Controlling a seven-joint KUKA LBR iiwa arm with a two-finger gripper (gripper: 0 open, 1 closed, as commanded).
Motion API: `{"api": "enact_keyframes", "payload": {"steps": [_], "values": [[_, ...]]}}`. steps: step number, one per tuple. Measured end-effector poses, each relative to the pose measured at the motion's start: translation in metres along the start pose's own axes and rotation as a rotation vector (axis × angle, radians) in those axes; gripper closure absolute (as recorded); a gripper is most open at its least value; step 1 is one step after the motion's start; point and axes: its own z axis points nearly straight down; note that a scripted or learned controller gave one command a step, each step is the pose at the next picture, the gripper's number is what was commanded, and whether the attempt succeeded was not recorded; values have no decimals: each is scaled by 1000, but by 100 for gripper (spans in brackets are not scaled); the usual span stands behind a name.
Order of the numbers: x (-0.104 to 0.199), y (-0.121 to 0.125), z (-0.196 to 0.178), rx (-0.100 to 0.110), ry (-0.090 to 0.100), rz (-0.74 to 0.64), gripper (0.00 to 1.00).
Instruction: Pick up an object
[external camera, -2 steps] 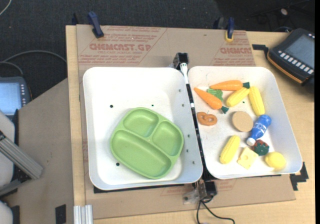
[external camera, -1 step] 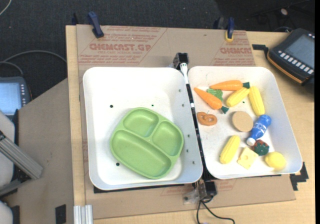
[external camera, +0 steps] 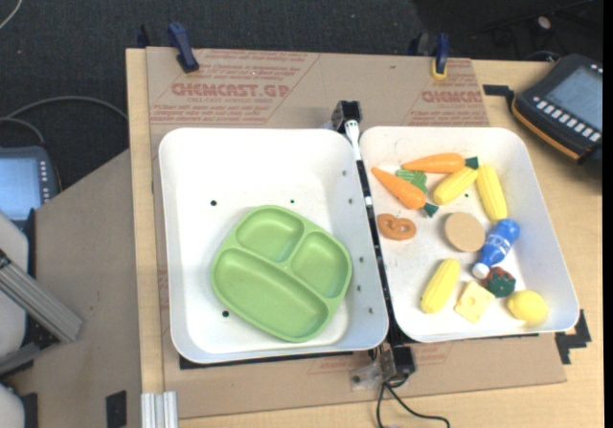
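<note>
- We see the plastic toy foods, like the orange carrot [external camera: 401,187], all lying in the right white bin [external camera: 546,225].
- We judge nothing lifted yet; the gripper's state we cannot tell.

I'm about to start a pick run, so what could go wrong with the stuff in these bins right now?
The toys in the right bin are crowded: two carrots overlap and a corn cob lies against a yellow piece, so a grasp may nudge or catch a neighbour. The blue bottle looks round and may roll. The lemon sits near the wall, which could block a finger.
</note>
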Motion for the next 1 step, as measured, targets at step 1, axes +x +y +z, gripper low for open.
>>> {"api": "enact_keyframes", "payload": {"steps": [1], "values": [[1, 0, -11, -5, 1, -2, 100]]}}
